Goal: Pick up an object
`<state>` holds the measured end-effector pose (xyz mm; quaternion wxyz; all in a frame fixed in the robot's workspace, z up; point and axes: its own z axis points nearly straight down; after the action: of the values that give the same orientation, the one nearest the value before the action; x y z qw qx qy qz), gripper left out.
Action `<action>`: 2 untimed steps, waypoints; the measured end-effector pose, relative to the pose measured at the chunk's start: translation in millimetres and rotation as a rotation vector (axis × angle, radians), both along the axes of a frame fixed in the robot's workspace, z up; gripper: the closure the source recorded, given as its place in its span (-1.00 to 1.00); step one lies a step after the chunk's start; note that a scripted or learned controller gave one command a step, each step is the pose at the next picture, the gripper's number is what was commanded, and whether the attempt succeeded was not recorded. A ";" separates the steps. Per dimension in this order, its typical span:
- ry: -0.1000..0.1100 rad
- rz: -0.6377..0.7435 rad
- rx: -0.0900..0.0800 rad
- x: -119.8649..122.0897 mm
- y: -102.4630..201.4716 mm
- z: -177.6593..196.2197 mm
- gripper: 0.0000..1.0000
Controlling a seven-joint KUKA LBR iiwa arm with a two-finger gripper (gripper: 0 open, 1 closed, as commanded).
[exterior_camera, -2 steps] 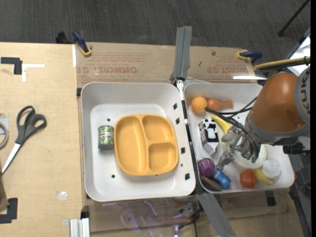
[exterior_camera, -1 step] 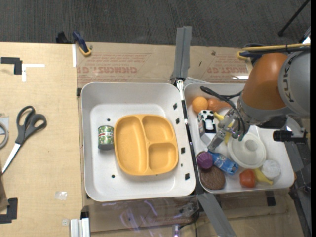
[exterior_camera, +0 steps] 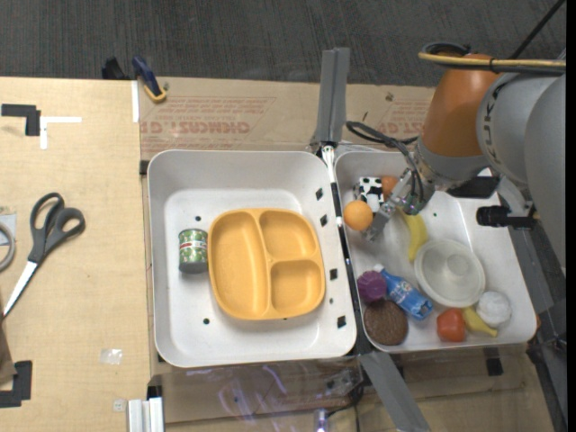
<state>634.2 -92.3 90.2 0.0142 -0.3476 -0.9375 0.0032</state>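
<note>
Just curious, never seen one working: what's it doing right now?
Tool low in right bin, beside orange ball. Nothing visibly held. Banana and bowl close by.

scissors (exterior_camera: 40,237) on the bench, left of the bins (exterior_camera: 162,268)

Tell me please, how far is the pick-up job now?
Done: the gripper has reached into the right bin, low beside the orange ball. In hand: I see nothing between its fingers. Left: grasping and lifting an object; the ball sits nearest.
</note>
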 end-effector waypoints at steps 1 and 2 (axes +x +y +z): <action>-0.029 -0.122 -0.007 -72.7 -26.5 2.0 -1.00; -0.031 -0.328 -0.006 -149.5 -16.9 2.5 -1.00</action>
<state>484.8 -109.3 92.8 -0.0010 -0.4961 -0.8683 -0.0019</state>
